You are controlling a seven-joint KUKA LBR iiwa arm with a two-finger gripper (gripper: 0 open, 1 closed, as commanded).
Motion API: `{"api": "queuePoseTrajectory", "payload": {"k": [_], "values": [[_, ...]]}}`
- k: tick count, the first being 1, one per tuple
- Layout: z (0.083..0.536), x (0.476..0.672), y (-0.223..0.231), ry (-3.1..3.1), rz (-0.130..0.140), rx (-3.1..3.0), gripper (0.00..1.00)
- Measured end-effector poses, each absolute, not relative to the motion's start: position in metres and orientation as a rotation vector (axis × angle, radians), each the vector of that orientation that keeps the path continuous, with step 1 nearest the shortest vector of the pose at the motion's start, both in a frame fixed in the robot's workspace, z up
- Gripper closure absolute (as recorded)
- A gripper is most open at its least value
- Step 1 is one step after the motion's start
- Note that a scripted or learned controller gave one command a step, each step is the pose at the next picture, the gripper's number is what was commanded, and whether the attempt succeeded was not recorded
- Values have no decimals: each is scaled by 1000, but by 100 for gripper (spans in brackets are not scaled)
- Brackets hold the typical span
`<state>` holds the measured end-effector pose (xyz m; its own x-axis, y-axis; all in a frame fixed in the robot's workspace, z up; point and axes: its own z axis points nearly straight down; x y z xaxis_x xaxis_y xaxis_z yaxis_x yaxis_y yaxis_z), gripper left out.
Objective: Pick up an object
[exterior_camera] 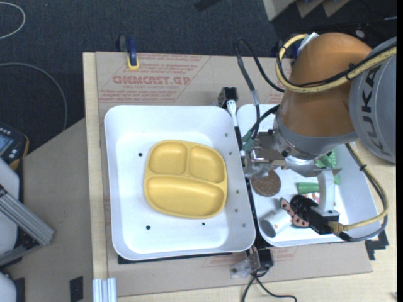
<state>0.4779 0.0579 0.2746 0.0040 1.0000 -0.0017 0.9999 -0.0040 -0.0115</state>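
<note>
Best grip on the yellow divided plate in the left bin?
Probably the yellow plate by its outer rim, from straight above, one finger outside the edge and one inside a compartment. It lies flat, open side up, in the left bin, too broad to span; bare floor surrounds it.

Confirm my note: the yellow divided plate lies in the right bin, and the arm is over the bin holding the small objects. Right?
Not quite. The camera view shows the yellow divided plate in the left bin, not the right one. The arm is indeed over the right bin, the one holding the small objects.
</note>
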Motion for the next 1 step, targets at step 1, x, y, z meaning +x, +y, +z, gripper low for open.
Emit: {"api": "queuePoseTrajectory", "payload": {"k": [1], "values": [[296, 484, 84, -2226, -5, -2219, 100]]}}
